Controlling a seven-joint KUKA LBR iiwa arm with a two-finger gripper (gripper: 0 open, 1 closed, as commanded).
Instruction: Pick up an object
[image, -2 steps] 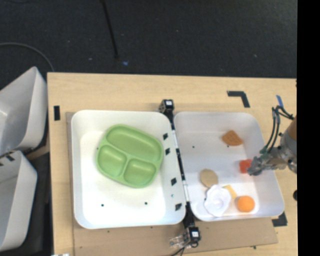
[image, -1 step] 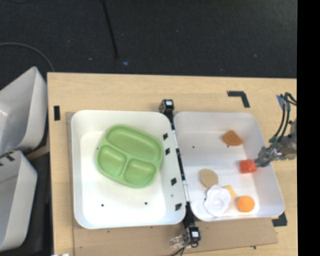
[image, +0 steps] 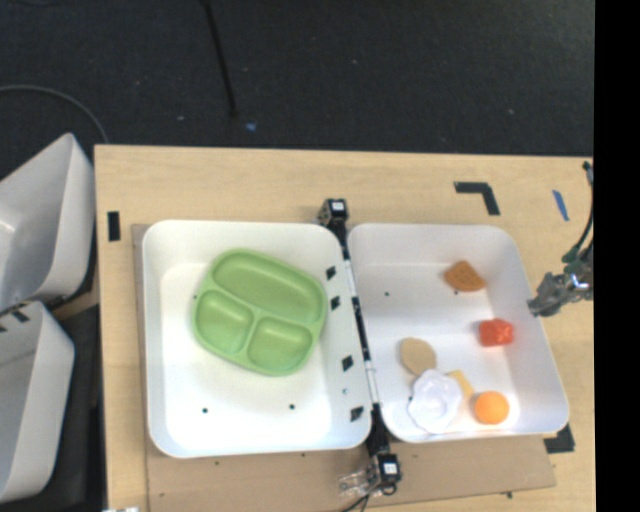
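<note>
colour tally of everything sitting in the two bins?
Green: 1, divided plate, left bin
Tan/brown: 2, upper piece, lower piece, right bin
Red: 1, block
Orange: 1, ball
White: 1, crumpled item
Yellow: 1, small piece, partly hidden
Total: 7

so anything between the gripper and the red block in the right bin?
Nothing visible. The gripper sits at the right bin's right rim, and the red block lies just inside, apart from the other items, with bare bin floor between them.
</note>
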